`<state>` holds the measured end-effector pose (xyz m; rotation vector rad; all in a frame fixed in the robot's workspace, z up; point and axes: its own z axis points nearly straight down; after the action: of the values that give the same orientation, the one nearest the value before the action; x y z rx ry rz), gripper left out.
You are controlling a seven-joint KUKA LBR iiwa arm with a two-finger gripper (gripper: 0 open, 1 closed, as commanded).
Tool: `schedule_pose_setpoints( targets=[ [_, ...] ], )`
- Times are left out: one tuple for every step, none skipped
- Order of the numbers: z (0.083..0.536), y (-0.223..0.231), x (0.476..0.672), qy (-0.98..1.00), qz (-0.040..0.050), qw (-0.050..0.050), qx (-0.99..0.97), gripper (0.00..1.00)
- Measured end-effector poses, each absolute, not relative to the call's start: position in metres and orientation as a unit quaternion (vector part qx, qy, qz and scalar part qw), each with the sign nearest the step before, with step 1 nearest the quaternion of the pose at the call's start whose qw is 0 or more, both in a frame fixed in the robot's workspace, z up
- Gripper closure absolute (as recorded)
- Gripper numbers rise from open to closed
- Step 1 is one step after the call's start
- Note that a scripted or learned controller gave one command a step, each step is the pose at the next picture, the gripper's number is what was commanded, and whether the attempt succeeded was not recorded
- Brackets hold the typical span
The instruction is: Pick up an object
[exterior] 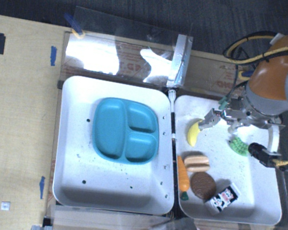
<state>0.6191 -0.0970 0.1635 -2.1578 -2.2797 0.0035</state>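
The right bin [259,206] holds several items. A yellow banana [192,133] lies by its left wall, and a green leafy piece [239,147] lies further right. A bun sandwich [197,161], an orange carrot [182,178], a brown round cookie [203,185] and a small black-and-white carton [224,197] sit nearer the front. My gripper [222,123] hangs over the bin's back part, between the banana and the green piece. Its fingers are spread open with nothing between them. The left fingertip [208,119] is just above and to the right of the banana.
The left bin [65,169] carries a blue divided plate [127,131]. A clear plastic panel [121,54] and a metal post [178,60] stand behind the bins. The divider wall [172,143] runs between them. Cables [252,45] loop above the wrist.
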Motion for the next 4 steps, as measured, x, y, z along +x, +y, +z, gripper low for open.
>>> schedule_pose_setpoints(
  targets=[
    [0.164, -0.096, 0.62, -0.727, 0.0005, 0.001, -0.687, 0.0],
    [0.32, -0.088, 0.611, -0.671, -0.0033, -0.004, -0.742, 0.0],
    [0.179, -0.055, 0.618, -0.71, 0.0036, 0.004, -0.704, 0.0],
    [0.101, -0.093, 0.602, -0.68, 0.0031, 0.003, -0.733, 0.0]
  ],
)
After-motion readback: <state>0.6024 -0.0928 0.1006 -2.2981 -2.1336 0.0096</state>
